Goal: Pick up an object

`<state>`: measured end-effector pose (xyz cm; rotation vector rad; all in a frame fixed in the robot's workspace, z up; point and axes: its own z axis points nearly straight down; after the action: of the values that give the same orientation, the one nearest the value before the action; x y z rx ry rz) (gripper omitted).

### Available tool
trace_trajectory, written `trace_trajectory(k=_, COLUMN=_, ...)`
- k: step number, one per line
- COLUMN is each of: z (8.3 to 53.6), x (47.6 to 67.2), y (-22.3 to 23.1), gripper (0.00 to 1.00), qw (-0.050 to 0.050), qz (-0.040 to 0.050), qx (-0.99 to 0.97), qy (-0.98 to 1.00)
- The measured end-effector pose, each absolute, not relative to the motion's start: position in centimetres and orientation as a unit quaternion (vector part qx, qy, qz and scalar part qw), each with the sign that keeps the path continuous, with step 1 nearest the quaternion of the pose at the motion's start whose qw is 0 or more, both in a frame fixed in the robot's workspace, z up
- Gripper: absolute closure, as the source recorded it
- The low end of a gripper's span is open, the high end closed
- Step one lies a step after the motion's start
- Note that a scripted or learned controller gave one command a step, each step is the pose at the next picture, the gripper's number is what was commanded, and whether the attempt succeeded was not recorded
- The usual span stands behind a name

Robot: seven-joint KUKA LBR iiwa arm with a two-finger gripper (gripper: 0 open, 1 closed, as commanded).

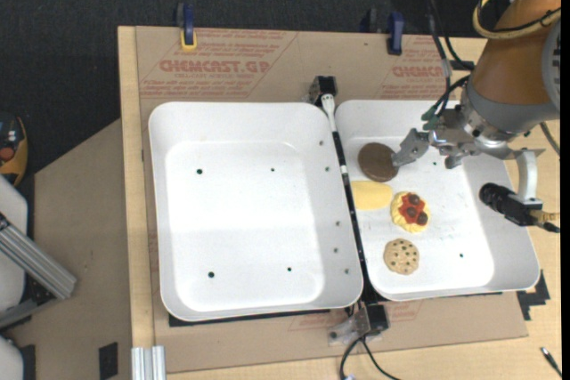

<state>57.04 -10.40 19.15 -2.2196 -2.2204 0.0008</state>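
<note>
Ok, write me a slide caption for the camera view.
KUKA arm's claw hovering beside a brown disc in the right bin, above a yellow block, pizza toy and cookie.

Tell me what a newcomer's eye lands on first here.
The arm's orange band at upper right stands out. Below it the claw hovers by a brown disc in the right bin, above a yellow slab, a red-topped piece and a cookie.

Red "CHEMCAST GP" print — on brown board [223, 58], repeated, partly hidden
</note>
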Motion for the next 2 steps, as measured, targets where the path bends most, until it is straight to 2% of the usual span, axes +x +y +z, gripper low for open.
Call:
trace_trajectory(k=1, z=8.0, x=56.4, y=-9.5, gripper=0.00, qw=0.002, qz=0.0006, qx=-0.708, qy=-0.706)
trace_trajectory(k=2, z=8.6, x=57.4, y=-9.5, gripper=0.00, qw=-0.001, qz=-0.0006, qx=-0.707, qy=-0.707)
